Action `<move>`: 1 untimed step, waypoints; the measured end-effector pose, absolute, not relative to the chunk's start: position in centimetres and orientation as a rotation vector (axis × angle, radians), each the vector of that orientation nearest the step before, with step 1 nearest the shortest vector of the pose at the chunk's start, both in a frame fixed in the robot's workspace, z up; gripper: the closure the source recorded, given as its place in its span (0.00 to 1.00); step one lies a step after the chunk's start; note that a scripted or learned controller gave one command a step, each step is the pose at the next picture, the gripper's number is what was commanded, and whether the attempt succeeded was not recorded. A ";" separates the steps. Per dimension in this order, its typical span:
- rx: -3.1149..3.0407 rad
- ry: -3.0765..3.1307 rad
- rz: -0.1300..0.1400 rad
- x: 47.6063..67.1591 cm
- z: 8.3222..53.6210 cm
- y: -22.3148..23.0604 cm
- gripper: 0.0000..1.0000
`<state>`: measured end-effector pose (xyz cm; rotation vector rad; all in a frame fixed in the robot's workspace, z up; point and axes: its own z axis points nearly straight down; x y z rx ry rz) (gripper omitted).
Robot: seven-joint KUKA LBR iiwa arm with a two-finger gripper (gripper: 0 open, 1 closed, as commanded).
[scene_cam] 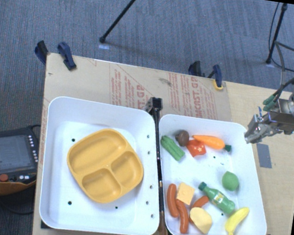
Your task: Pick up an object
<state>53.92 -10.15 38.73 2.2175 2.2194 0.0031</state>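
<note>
In the camera view, the hand (256, 131) hung at the upper right corner of the right bin (257, 187), just over its rim, with nothing between it and the bin floor; whether it was released or clenched could not be told at this size.

The objects to pick from all lay in that right bin, below and to the left of the hand. Nearest was the carrot (209, 142), its long axis running roughly left to right, orange tip pointing left and green stub toward the hand. Just beside it lay a red pepper (196, 148), a brown potato (182, 137) and a green cucumber (172, 148) set on a diagonal. The lime (230, 181) sat alone, below the hand. Farther down lay a green bottle (217, 198), slanted, with a banana (236, 220) near it.

The left bin (57, 127) held a yellow divided plate (105, 165).

The cardboard on the counter (135, 85) bore red print, seen upside down and too blurred to read. The bottle's label was illegible.
</note>
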 end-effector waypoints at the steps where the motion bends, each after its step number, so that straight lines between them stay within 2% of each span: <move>1: 2.218 2.217 0.002 47.9 41.3 -16.2 1.00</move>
